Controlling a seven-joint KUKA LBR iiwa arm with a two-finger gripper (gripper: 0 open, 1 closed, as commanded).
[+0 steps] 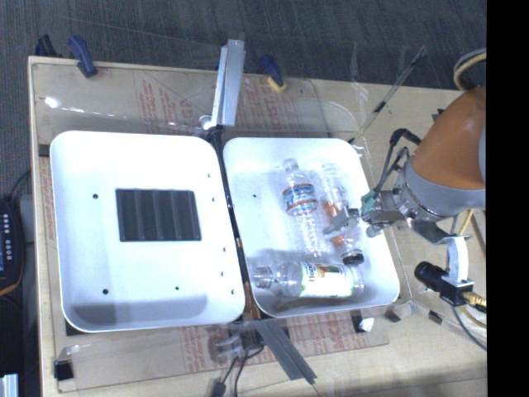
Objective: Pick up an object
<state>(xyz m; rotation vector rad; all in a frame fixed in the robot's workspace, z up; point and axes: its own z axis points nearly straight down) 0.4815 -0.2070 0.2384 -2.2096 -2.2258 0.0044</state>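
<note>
The right bin [248, 222] holds three clear plastic bottles. One with a blue label [300, 198] lies lengthwise in the middle. A second with orange marks [334, 201] lies just right of it. A third with a white and green label [318, 279] lies across the bin's front wall. A small dark cap [353, 257] sits near the third bottle's right end. My gripper [366, 214] hangs over the bin's right rim, close beside the orange-marked bottle, with nothing visibly held.
The left bin [83, 164] has a dark ribbed rectangle [158, 214] in its floor. A metal bar [227, 81] rises behind the seam between the bins. Blue clamps [83, 56] grip the bench's back edge.
</note>
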